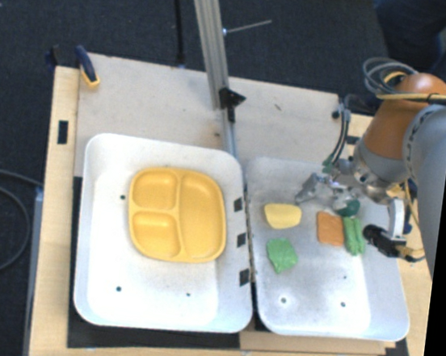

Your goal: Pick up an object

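In the right bin point(329, 297) lie a pale yellow lump point(282, 215), a green lump point(281, 254), a flat orange piece point(329, 229) and a long green piece point(353, 236) that touches the orange one. My gripper point(328, 195) hangs over the back of this bin, just behind and above the orange piece and to the right of the yellow lump. Its fingers are spread open and nothing is between them. The orange band of the arm point(392, 130) rises behind it.
The left bin point(100, 198) holds a yellow divided plate point(177, 214). A slanted metal pole point(212, 41) stands at the back between the bins. Cables point(393, 244) hang by the right bin's right rim. A clamp point(87, 66) sits at the bench's back left corner.
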